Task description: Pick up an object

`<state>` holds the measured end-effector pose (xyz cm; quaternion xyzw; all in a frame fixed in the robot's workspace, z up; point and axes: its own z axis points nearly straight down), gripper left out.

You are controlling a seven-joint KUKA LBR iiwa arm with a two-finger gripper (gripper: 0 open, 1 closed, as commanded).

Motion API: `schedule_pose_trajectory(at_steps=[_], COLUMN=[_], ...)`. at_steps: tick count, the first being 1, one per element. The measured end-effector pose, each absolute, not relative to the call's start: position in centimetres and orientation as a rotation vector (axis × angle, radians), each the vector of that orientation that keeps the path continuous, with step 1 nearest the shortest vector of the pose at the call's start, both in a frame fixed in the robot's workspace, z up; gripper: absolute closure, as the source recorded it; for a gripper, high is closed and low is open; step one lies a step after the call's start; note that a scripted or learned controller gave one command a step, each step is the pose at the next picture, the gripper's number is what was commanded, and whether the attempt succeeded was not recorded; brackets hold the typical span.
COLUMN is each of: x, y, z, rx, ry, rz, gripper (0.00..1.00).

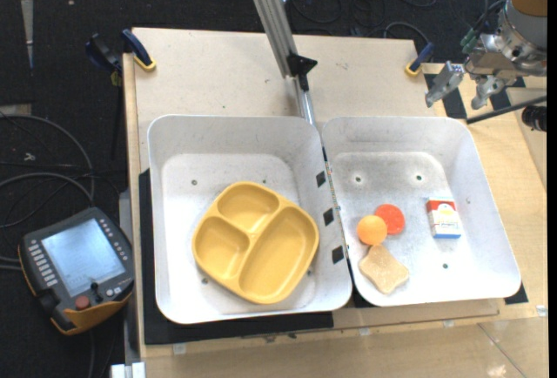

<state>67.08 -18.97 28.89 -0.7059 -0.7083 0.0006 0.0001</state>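
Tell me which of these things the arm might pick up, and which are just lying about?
For the job:
gripper, open, above the right bin's far corner
orange ball
red disc
small box
toast piece
yellow tray, in the left bin

Lying about:
handheld controller
blue-yellow clamps
metal pole

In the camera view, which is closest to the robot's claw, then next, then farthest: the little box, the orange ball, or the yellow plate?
From the gripper, upper right above the bins:
1. Little box, right side of the right bin.
2. Orange ball, nearer that bin's middle.
3. Yellow plate, in the left bin.
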Motion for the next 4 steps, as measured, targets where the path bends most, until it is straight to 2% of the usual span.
schedule_pose_trajectory(at_steps=[1, 2, 4], x=[67.1, 67.2, 66.2], y=[-19.0, -19.0, -17.8], z=[28.9, 22.5, 12.9], rx=[-2.218, -2.217, -2.216], ry=[-2.226, -2.219, -2.222], rz=[0.002, 0.006, 0.004], gripper=[0.00, 0.00, 0.00])
